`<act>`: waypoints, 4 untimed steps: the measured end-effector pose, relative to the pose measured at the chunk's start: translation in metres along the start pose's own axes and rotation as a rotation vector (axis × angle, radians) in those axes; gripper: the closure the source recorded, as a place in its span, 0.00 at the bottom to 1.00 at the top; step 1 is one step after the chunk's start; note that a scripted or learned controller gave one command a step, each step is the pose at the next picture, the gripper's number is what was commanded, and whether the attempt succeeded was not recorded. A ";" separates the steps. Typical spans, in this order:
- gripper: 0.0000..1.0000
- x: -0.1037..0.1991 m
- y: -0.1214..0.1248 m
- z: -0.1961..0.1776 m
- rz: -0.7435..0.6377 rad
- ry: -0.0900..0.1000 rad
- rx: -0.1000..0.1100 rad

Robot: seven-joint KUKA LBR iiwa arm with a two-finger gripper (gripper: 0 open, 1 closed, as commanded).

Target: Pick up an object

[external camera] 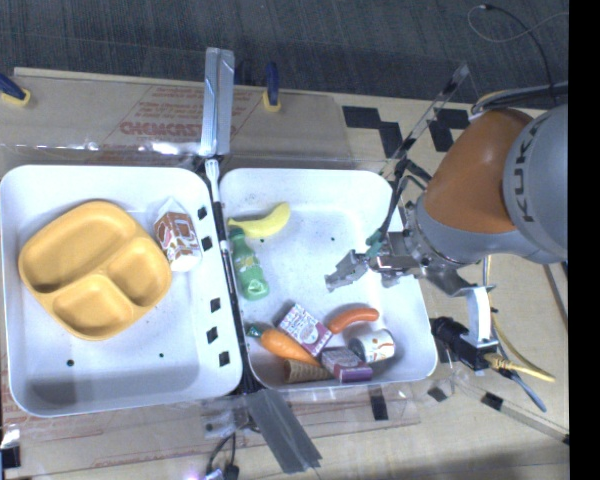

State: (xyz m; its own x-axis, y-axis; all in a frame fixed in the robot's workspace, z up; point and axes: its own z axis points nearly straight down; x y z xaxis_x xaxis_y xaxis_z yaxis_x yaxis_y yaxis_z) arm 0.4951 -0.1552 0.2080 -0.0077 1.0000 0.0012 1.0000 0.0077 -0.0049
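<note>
My gripper (343, 270) hangs over the middle of the right bin (320, 183), open, with nothing between its fingers. Just below it lies a red sausage (353, 318). To its left are a green bottle (248, 268) and a yellow banana (263, 220) by the bin's left wall. Along the front wall sit an orange carrot (283, 344), a pink patterned box (302, 325), a small can (373, 346), a purple block (351, 372) and a brown cone (300, 371).
The left bin (100, 378) holds a yellow divided plate (95, 266) and a brown-and-white packet (177, 236) near the divider. The arm's orange band (475, 173) and grey body overhang the right bin's right wall. Cables lie on the bench at the right.
</note>
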 end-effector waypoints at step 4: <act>0.00 0.038 0.071 0.069 -0.159 -0.001 -0.003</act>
State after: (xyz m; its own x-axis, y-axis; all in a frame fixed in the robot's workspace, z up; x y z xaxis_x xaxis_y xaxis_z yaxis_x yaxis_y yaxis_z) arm 0.5653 -0.1166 0.1386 -0.1655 0.9862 0.0005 0.9862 0.1655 -0.0013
